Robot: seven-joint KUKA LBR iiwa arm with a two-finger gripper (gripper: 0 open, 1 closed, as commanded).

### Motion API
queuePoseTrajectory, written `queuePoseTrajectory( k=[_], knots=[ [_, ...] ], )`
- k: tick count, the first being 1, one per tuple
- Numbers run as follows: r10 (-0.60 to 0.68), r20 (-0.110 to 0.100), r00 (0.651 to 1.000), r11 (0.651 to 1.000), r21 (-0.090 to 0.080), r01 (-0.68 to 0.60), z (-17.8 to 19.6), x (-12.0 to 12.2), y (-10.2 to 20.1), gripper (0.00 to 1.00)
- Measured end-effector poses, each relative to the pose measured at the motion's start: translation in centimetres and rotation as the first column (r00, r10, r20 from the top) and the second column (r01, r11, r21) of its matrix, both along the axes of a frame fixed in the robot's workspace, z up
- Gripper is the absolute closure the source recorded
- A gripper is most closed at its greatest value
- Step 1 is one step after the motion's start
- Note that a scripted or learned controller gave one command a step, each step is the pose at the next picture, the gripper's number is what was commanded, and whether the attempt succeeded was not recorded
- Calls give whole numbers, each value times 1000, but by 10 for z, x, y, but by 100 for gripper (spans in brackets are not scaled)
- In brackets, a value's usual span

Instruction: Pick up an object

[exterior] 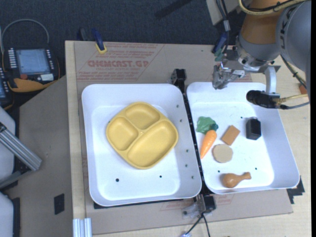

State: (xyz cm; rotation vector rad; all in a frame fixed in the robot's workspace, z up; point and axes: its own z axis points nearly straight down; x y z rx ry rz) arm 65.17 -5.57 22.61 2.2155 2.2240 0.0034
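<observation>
2 shallow white bins sit side by side on the bench. The left bin [94, 147] carries a yellow divided plate [142, 134] with 3 compartments, nothing on it. The right bin [281, 147] holds the small stuff, so any pick comes from here.

Arm [269, 19] is at top right, grey with the orange band. The gripper [220, 79] hangs over the right bin's far-left corner, nothing between its tips; open or closed, cannot tell at this size.

Candidates, big to small: toy carrot [207, 142] with green top, lying at a slant near the bin's left wall; toy drumstick [235, 179] near the front edge; round tan disc, maybe a cookie [222, 154], just beside the carrot tip; orange-brown block [230, 135] just above the disc; small black block [253, 128] to its right.

Step, judged: approach, pre-grasp, no contact with any object. All 5 items lie well apart from the gripper, toward the bin's middle and front.

Next move calls for travel forward over 1 item, then descent. The carrot is closest but sits near the wall and the disc; the black block and the drumstick have more free space around them.
</observation>
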Motion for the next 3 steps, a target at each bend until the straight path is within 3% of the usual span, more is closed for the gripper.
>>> queuePoseTrajectory(
  k=[2,3],
  knots=[
    [0,-1,1000,1000,0,0,10,-3,94,100],
    [-1,-5,1000,1000,0,1,-4,-3,144,100]
  ],
)
